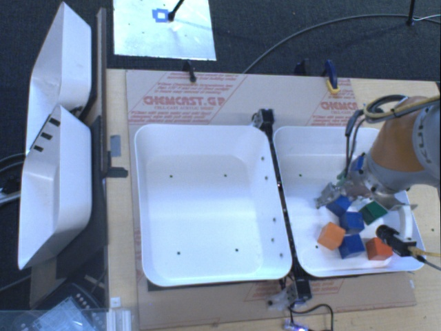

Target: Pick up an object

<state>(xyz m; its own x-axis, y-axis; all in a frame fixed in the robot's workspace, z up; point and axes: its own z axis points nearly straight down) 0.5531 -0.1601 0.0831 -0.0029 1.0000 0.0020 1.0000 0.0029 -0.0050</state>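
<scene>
Red "CHEMCAST GP" lettering repeats across the brown board (207,95) beneath the bins (207,205).

You can read red lettering, seemingly "CHEMCAST GP", printed twice on the pale brown paper-covered sheet (207,92) under the two white bins, once at its upper left and again, partly hidden, at its upper right; the smaller lines beneath stay illegible.
</scene>
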